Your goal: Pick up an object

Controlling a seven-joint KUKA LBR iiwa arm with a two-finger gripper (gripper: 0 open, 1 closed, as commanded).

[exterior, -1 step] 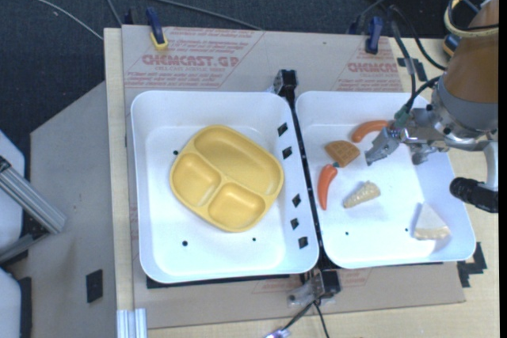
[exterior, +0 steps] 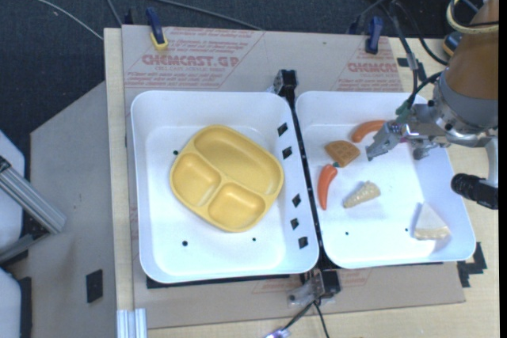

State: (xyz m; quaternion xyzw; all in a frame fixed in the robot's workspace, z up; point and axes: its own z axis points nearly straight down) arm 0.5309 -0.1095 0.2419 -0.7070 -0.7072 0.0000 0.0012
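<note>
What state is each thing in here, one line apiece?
Yellow divided plate: upright in the left bin, compartments bare.
Carrot: lying flat, right bin.
Cracker: flat, above the carrot.
Sausage: lying beside the gripper.
Two cheese wedges: lying apart, untouched.

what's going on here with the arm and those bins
A KUKA arm reaches in from the right, its hand low over the right bin, beside an orange sausage-shaped piece and a brown cracker-like piece. Nothing is visibly held. The left bin holds a yellow divided plate.
</note>
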